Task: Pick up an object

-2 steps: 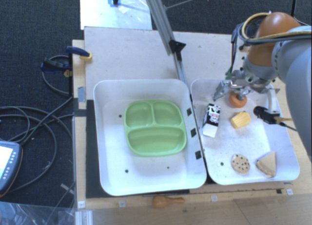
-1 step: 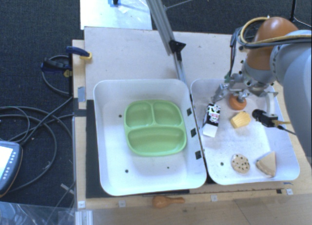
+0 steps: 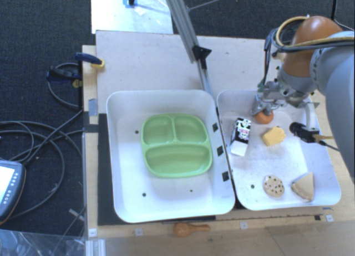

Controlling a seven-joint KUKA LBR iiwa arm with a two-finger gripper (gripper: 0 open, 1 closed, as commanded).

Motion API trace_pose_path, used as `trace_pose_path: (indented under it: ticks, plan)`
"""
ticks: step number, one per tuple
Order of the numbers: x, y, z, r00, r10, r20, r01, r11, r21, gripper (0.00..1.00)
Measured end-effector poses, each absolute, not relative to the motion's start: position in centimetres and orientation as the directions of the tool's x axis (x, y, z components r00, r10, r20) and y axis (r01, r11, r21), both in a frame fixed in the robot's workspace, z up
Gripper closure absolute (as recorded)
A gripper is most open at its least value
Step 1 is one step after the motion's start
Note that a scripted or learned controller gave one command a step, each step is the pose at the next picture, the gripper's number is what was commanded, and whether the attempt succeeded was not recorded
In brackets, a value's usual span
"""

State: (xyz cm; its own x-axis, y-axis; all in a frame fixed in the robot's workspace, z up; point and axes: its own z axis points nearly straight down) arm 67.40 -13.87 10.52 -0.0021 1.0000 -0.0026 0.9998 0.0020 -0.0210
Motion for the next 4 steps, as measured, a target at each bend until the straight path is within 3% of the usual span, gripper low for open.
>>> trace_pose_path:
  ticks: [1,3,4]
  plan:
    - [67.4,-13.0,15.6,-0.005,1.000,-0.001,1.000,0.005,0.008,1.00]
    - [68.5,-12.8,25.3,-0.007,1.000,-0.001,1.000,0.007,0.008,1.00]
    - [66.3,-8.9,24.3,-0.009,1.000,0.001,1.000,0.009,0.000,1.00]
